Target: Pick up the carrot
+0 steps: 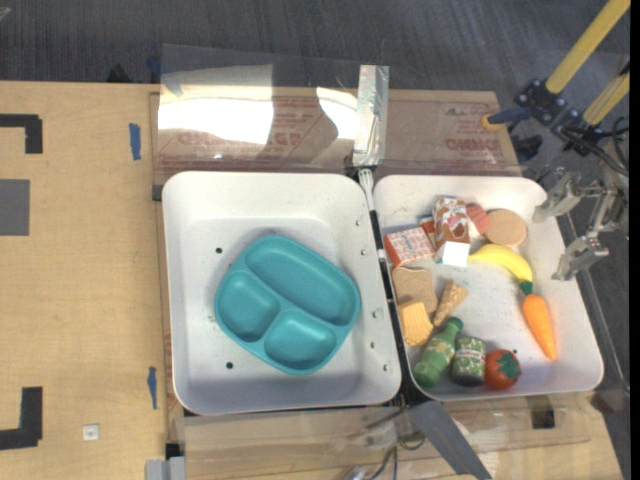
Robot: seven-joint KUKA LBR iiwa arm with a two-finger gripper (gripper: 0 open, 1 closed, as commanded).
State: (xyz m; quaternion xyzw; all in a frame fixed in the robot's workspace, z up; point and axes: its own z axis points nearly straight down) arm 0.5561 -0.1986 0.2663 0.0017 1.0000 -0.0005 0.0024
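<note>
The carrot (pixel 539 326) is orange with a small green top. It lies near the right wall of the right bin (pixel 585 368), with its tip pointing toward the front. A yellow banana (pixel 504 261) lies just behind its green end. A red tomato (pixel 503 367) sits to its front left. Nothing touches or covers the carrot.
The right bin also holds a green bottle (pixel 437 352), a dark can (pixel 468 360), crackers (pixel 415 322), a bread slice (pixel 413 284), a red box (pixel 408 245) and a white cube (pixel 455 254). A teal divided plate (pixel 288 303) lies in the left bin (pixel 190 228). Metal clamps (pixel 585 230) and yellow bars (pixel 592 30) stand past the right bin.
</note>
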